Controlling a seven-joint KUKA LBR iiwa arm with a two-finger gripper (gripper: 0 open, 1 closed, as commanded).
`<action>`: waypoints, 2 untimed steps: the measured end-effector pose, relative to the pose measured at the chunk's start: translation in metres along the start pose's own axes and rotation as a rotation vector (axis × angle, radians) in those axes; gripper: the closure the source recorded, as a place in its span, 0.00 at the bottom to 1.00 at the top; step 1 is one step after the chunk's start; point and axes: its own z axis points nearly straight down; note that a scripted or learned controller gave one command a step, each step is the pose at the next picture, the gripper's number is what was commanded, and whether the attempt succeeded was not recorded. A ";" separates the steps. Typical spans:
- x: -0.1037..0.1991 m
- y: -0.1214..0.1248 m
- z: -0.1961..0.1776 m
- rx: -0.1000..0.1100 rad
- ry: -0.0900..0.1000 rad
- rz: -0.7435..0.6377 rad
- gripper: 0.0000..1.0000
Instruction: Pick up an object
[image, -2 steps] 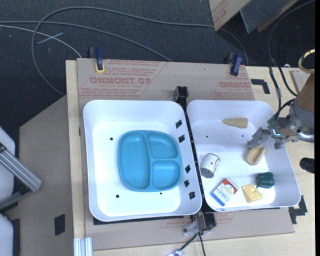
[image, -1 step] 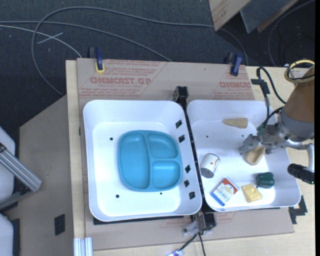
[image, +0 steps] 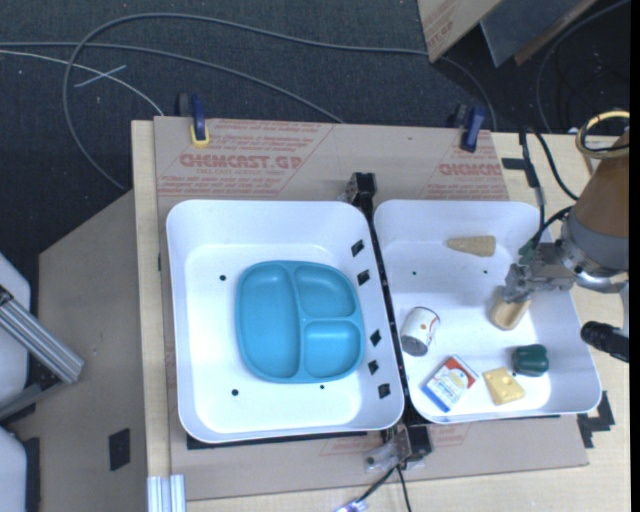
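Note:
My gripper hangs low over the right bin, at its right side. Its tips sit right on top of a tan, rounded object, which shows just below them. In the same bin lie a tan wedge near the back, a small white cup on its side at the left, a red-and-blue packet, a yellow block and a dark green lump toward the front.
The left bin holds a blue divided plate. A black divider with clips runs between the bins. The arm's body reaches in over the right bin's right rim. Cables trail behind the bench.

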 end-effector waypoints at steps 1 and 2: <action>0.001 0.003 -0.044 -0.004 -0.003 0.000 1.00; 0.010 0.000 -0.100 -0.006 -0.003 -0.002 1.00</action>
